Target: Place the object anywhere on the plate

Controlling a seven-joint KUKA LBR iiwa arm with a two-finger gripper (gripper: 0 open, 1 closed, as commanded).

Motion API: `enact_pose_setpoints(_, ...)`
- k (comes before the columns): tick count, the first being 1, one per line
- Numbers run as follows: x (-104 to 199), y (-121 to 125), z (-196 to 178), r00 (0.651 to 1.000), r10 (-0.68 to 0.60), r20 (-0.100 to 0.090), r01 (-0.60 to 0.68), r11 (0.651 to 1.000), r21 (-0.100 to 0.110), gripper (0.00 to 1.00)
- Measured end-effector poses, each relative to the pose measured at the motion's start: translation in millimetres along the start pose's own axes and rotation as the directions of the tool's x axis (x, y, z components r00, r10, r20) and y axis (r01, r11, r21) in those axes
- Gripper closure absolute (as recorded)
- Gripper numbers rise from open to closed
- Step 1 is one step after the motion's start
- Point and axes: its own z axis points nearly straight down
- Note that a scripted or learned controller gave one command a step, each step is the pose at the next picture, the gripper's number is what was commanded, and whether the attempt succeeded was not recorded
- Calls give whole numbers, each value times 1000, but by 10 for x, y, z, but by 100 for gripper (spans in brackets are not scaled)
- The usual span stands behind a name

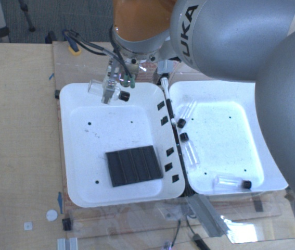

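Note:
A dark grey ribbed plate (pixel 134 166) lies flat in the near part of the left bin (pixel 79 139). My gripper (pixel 109 91) hangs over the far edge of that bin, well behind the plate. A clear tube (pixel 94 86) with a black cap (pixel 125 96) lies crosswise between its fingers. The tube's clear end sticks out to the left and its cap to the right. The gripper is shut on the tube, which is held above the bin floor.
The right bin (pixel 251 139) holds three more clear tubes with black caps: one at its far left (pixel 187 112), one along its left wall (pixel 188 149), one at the near edge (pixel 231 183). The big grey arm (pixel 230 30) covers the upper right. Black clips (pixel 164 121) line the divider.

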Motion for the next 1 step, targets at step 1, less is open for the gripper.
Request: enact_pose_setpoints(1, 7, -17, 51, 1000, 28, -4, -28, 1000, 2, 100)
